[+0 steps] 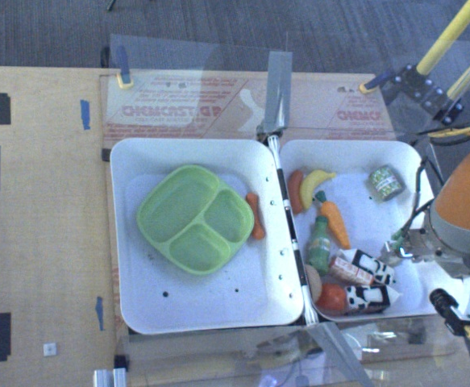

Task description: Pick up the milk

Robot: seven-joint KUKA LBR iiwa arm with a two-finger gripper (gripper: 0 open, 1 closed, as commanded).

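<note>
Wooden surface carries two white bins. Left bin: green divided plate. Right bin: milk carton, cow-patterned, at front edge beside tomato. Pincer just beside carton's upper right; grip state — cannot tell.

So there's two white bins. One green tray and one sausage in the left one. Right bin's got one banana, one carrot, one green bottle, one can, one tomato, and two cow-print milk cartons.
</note>
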